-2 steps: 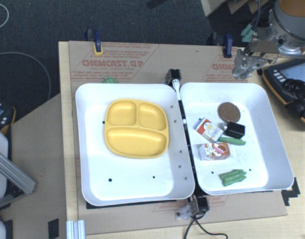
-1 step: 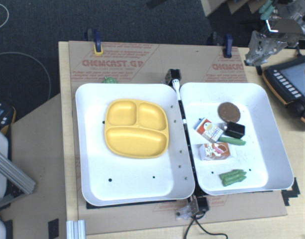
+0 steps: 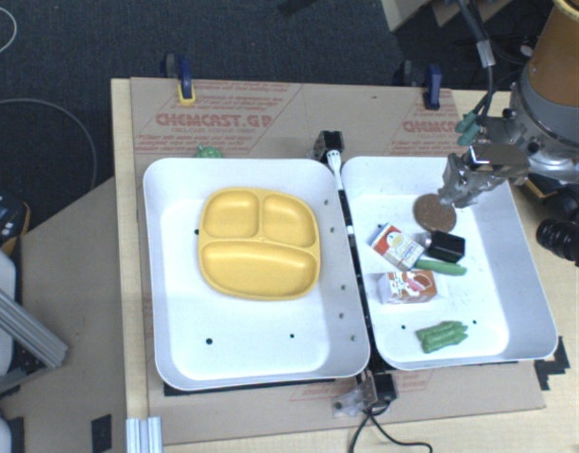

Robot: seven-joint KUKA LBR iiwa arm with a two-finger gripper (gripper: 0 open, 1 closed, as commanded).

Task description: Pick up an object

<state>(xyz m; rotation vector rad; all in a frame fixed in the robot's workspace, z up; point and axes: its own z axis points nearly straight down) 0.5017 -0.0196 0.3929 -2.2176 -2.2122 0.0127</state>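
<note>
Gripper sits over the back of the right bin, just above the brown disc; can't tell its state from this angle (wrist blocks it). Disc lies flat, next to the black block and the red-white carton. I'd come straight down centred on the disc, straddle its edges, avoid the block, close before lifting.

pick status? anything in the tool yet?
Done: the arm has reached into the right bin, tool low over the brown disc. In hand: nothing visibly lifted; grip unclear. Left: grasp and raise one item; the green pieces and cartons lie untouched.
</note>
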